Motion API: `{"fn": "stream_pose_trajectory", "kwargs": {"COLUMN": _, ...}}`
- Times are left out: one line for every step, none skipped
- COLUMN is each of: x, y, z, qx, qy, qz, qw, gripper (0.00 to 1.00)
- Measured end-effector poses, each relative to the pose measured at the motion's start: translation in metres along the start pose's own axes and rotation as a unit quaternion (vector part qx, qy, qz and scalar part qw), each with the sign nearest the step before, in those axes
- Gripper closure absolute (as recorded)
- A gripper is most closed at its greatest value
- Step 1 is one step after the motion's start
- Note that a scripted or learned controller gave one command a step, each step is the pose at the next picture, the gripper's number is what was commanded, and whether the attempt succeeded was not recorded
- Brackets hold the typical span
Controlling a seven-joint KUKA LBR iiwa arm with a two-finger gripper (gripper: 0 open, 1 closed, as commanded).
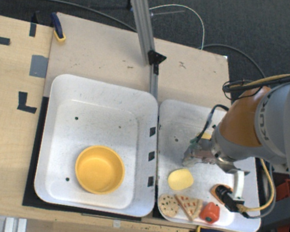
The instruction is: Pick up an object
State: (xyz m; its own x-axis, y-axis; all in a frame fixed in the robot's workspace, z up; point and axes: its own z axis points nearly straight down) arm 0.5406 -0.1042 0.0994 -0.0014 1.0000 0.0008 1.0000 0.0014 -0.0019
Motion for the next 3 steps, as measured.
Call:
{"fn": "stream_pose_trajectory", "kwargs": {"x": -0.001, "y": -0.001, "z": -0.063, "qx": -0.003, "qy": -0.001, "qz": 0.000, "qw": 1.0000, "gripper": 1.00}}
{"fn": "stream_pose_trajectory", "kwargs": {"x": -0.001, "y": -0.001, "z": -0.103, "qx": -0.003, "qy": -0.001, "qz": 0.000, "qw": 1.0000, "gripper": 1.00}}
{"fn": "stream_pose_trajectory", "kwargs": {"x": 0.054, "y": 0.015, "z": -0.117, "qx": -0.001, "qy": 0.001, "qz": -0.003, "qw": 1.0000, "gripper": 1.00}}
